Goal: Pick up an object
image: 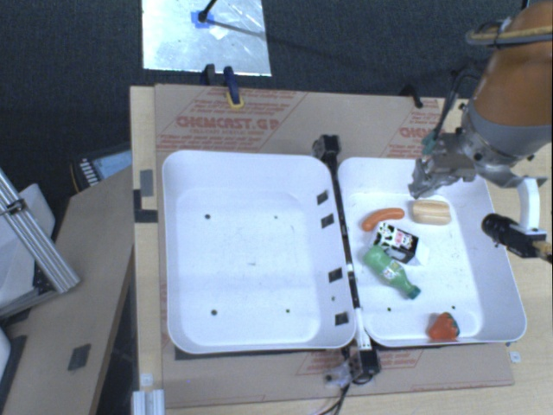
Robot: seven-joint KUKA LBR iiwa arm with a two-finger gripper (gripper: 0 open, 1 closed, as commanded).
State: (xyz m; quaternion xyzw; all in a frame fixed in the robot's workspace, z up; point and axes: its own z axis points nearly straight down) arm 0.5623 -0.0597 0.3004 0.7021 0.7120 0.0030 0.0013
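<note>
The right bin (pixel 492 266) holds several objects: a tan bread roll (pixel 431 212), an orange-red sausage (pixel 383 220), a black-and-white carton (pixel 399 242), a green bottle (pixel 391 272) lying on its side, and a red strawberry-like piece (pixel 443 327) near the front. My gripper (pixel 425 185) hangs at the bin's far side, just above and left of the bread roll. Nothing shows between its fingers, and their spacing is too dark to make out.
The left bin (pixel 190 232) lies beside the right one, with a black-clipped divider (pixel 341 249) between them. Both rest on a cardboard sheet (pixel 259 119). A black fixture (pixel 510 232) juts over the right bin's right rim.
</note>
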